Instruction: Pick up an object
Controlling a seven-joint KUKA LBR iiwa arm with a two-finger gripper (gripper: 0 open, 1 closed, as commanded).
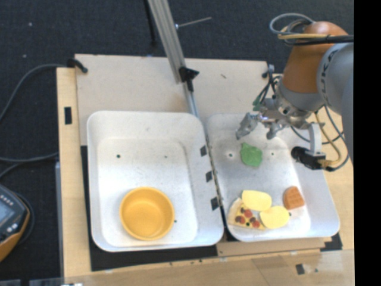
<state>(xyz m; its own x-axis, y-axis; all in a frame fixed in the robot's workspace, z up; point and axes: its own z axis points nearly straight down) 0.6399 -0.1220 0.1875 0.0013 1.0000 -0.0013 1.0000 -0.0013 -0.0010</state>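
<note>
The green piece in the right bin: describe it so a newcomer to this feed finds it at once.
Start at the right bin, the one nearer the arm. The green piece lies alone in its upper half, just below the gripper. It is the only green thing there: a small lumpy blob, apart from the yellow pieces and the orange piece clustered at the bin's lower edge.

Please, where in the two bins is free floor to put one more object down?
Left bin: bare everywhere except the yellow bowl at its near side. Right bin: a bare strip between the green piece and the crowded near food cluster; the hand hangs over the far end.
</note>
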